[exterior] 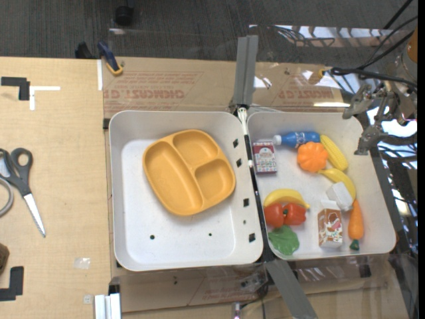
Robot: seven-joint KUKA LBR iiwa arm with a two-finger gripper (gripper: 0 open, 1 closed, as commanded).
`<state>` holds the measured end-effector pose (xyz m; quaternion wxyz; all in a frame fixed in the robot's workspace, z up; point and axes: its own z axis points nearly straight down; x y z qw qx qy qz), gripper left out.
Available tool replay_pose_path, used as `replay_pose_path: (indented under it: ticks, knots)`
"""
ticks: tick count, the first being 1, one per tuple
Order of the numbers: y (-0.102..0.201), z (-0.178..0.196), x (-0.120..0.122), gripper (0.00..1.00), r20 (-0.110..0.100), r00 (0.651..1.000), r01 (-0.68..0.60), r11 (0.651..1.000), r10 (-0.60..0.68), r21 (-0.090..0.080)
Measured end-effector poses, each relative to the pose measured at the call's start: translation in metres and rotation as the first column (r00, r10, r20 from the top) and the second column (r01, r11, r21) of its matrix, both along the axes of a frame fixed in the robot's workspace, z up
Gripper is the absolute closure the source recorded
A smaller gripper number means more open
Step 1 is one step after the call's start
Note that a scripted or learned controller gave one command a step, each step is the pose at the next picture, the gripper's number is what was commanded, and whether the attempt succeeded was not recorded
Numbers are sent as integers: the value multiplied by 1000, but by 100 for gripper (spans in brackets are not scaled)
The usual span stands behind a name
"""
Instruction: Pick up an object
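Left bin (126,198) – yellow tray (189,171) | right bin (382,244) – toy food

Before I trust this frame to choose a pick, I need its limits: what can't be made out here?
- Gripper, camera view: sits in glare and cables over the right bin's far corner; whether it is open or shut is unclear.
- Small cartons: print too small to read.
- Green item: partly tucked under the tomato; full shape hidden.
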<state>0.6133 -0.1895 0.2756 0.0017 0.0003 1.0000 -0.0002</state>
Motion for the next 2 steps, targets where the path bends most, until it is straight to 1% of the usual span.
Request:
replay_pose_path:
  ticks: [1, 2]
  knots:
    - [21, -152, -72, 0, 2, 980, -199, 980, 199, -2]
    - [97, -183, -119, 0, -1, 985, -175, 985, 175, 1]
